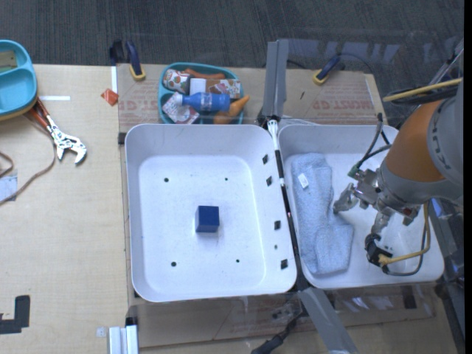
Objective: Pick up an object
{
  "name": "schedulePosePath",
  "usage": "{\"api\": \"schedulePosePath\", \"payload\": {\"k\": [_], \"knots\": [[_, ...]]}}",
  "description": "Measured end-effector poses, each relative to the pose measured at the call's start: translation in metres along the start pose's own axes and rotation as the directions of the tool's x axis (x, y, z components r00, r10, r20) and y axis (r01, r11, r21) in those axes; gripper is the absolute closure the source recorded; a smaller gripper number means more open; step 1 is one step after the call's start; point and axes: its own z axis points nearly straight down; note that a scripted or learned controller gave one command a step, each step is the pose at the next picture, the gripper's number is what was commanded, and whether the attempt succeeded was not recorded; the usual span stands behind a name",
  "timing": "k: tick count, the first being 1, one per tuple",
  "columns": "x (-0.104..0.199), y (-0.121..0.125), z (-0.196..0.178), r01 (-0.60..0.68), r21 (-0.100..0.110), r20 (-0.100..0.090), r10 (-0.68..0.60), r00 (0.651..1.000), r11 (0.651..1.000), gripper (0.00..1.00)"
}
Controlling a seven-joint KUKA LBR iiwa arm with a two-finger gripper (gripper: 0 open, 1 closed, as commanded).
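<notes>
A small dark blue cube (208, 219) sits alone near the middle of the left bin (144, 161). A pale blue-grey cloth (318, 211) lies crumpled along the left side of the right bin (333, 134). My gripper (366, 214) hangs low over the right bin, just right of the cloth, under the orange-banded wrist (413, 150). Nothing visible is held in it. A thin cable loops beneath it near the bin's front right corner.
Behind the left bin stands a blue bowl (200, 94) with several small items. A wrench (65, 144) and a light blue tray (15, 76) lie on the bench at far left. Two clamps (133, 59) (326, 71) hold the cardboard at the back.
</notes>
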Motion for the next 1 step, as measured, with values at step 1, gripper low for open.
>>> {"api": "schedulePosePath", "payload": {"k": [1], "knots": [[-0.0492,0.0577,-0.0368,0.128,-0.003,0.0,-0.128,0.992,0.992,0.0]]}}
